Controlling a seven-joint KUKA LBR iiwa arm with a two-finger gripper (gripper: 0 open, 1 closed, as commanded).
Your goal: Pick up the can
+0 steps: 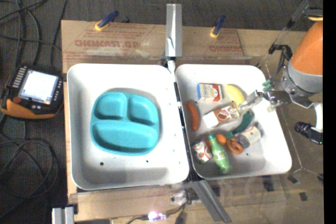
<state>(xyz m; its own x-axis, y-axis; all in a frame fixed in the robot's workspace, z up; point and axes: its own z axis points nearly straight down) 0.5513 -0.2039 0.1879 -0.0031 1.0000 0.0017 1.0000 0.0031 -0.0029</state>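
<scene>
Gripper (256, 96) was seen low over the right bin (281, 162), near its right-hand wall and just beside a yellow item (234, 94); whether it was apart or together could not be told at this size, and nothing could be made out in it.

What was taken for the can (201, 150) was found at the near left of the same bin: a small, squat cylinder with a red and white label and a pale round end. It was pressed close against a green bottle (221, 156) on its right, with a red sausage (193, 115) lying beyond it along the inner wall. It was well apart from the gripper.

The arm (307, 63) was brought in from the right, its orange band held above the grey wrist outside the bin's rim.

Little open floor was left around the can. A labelled box (223, 114), a carton (210, 92), an orange piece (234, 144) and a pale cylinder (250, 135) were crowded across the middle. In the left bin (79, 165) a teal divided tray (126, 121) was set.
</scene>
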